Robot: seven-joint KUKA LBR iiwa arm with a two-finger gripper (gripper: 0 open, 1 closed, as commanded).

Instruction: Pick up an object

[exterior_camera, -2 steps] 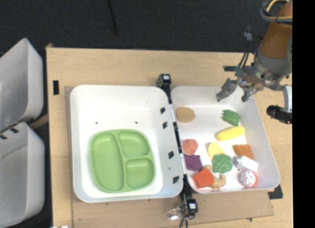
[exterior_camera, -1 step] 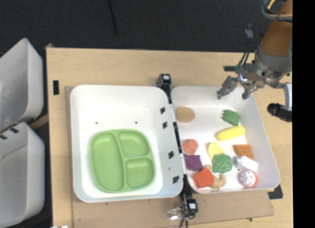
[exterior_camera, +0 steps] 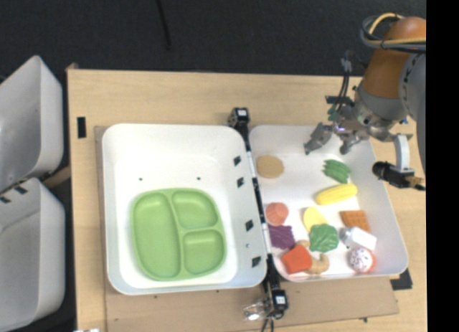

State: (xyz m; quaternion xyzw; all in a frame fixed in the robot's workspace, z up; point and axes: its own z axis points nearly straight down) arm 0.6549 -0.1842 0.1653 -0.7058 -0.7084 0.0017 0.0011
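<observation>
The likeliest target, a small green leafy toy (exterior_camera: pixel 336 170), lies near the right bin's (exterior_camera: pixel 287 134) far right corner, with a yellow corn piece (exterior_camera: pixel 336 194) just beside it toward the near edge and a tan disc (exterior_camera: pixel 270 166) off toward the divider. This looks like the approach step: nothing is lifted yet. The gripper (exterior_camera: pixel 330 143) hovers over that far edge, fingers spread apart and empty, touching nothing I can make out. Next it must centre over one piece and descend

Smooth glossy white plastic bins (exterior_camera: pixel 115 201), matt green tray (exterior_camera: pixel 179 234), seemingly wooden bench (exterior_camera: pixel 86 101)
</observation>
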